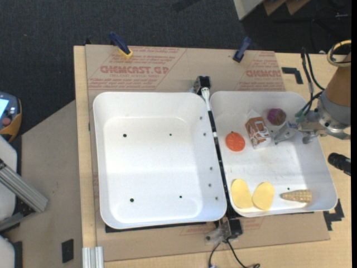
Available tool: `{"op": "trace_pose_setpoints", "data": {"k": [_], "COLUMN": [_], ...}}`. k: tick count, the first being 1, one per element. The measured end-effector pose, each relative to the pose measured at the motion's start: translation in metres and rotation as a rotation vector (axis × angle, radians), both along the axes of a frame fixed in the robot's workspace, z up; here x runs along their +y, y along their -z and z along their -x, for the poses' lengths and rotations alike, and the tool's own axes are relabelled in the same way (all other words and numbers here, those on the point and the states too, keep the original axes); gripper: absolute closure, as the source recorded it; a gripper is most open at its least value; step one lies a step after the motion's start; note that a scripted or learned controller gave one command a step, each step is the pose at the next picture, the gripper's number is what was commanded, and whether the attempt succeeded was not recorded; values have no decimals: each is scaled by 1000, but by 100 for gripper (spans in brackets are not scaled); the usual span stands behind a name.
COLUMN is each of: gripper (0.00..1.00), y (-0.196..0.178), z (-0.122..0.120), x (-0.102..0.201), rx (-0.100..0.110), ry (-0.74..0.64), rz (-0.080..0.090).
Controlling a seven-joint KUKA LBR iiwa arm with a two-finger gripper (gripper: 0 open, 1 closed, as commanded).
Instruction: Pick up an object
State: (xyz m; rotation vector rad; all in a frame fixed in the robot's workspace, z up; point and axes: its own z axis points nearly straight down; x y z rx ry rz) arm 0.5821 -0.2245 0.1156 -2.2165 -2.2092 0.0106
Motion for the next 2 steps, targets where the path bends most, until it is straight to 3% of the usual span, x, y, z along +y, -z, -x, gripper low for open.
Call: {"op": "trace_pose_setpoints", "data": {"k": [1, 2], "gripper": [0, 0], "y": [32, 30], "z": [-84, -85], "x": [69, 41], "rx": [-20, -17], "ry": [-12, -2], "rz": [3, 6]}}
